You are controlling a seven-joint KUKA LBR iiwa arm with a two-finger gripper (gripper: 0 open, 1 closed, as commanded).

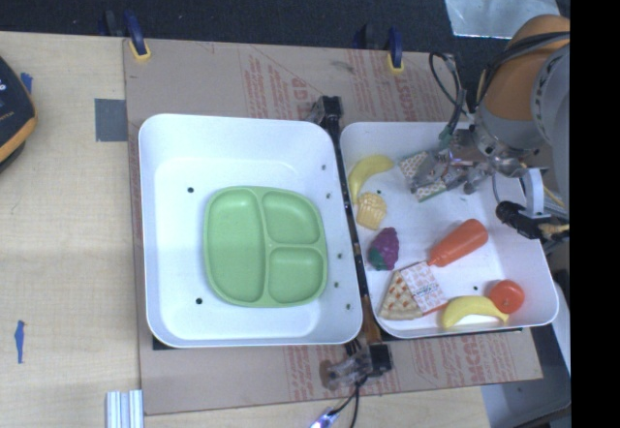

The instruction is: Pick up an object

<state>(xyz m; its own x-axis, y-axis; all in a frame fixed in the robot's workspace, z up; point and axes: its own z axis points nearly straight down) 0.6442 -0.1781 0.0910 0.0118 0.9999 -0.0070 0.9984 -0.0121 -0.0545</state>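
At the right edge of the camera view, the arm [528, 77] reaches in over the far right corner of the right bin [542, 315], its orange band uppermost and the grey wrist angled down and to the left. The gripper [448, 169] sits low in the far part of that bin, directly over a small pale checked item [418, 168] lying near the far wall. Whether the fingers are open or closed cannot be told: cables and dark hardware crowd the tip, and no object is clearly seen between them.

Contents of the right bin, far to near: a yellow banana [366, 171] beside the left wall; a yellow corn piece [371, 212] just below it; a purple grape cluster [385, 247] nearer still; an orange carrot [457, 241] tilted across the middle; a waffle-patterned wedge [412, 291] toward the near wall; a second yellow banana [472, 312] against the near rim, touching a red-orange tomato [506, 296] on its right.

The left bin [165, 223] holds a green divided plate [263, 244], lying flat at its centre. Both bins rest side by side on brown cardboard [242, 77] clamped to the bench [58, 252].
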